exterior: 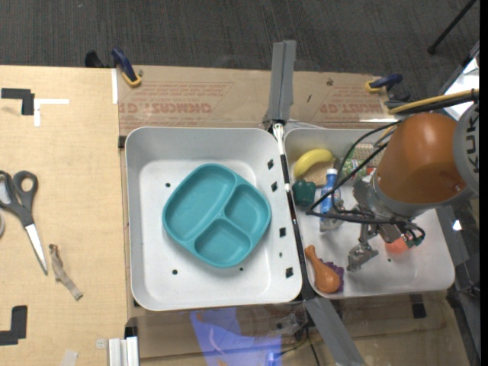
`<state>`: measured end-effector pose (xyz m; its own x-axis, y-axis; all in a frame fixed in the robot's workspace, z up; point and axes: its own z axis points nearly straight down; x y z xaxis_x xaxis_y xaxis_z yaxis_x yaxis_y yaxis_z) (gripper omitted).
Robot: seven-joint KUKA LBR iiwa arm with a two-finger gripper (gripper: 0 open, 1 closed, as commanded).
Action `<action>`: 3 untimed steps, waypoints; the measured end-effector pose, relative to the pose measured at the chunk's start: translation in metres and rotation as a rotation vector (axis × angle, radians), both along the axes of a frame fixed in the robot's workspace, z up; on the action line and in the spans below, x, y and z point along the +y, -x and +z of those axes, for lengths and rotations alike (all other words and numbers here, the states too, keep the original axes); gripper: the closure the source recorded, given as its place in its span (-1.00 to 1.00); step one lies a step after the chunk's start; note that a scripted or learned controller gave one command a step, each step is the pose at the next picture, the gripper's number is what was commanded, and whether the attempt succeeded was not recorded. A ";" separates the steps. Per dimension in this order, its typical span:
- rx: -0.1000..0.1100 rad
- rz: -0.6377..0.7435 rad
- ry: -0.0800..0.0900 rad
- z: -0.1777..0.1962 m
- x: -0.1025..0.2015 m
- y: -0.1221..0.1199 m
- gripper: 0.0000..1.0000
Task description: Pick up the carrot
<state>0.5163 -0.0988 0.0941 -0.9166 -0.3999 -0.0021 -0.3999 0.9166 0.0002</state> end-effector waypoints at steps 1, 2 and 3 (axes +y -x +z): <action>-0.005 -0.277 0.001 0.000 -0.059 -0.075 -1.00; 0.000 -0.104 0.000 0.011 0.004 -0.023 -1.00; 0.002 -0.176 0.000 -0.003 0.003 0.030 -1.00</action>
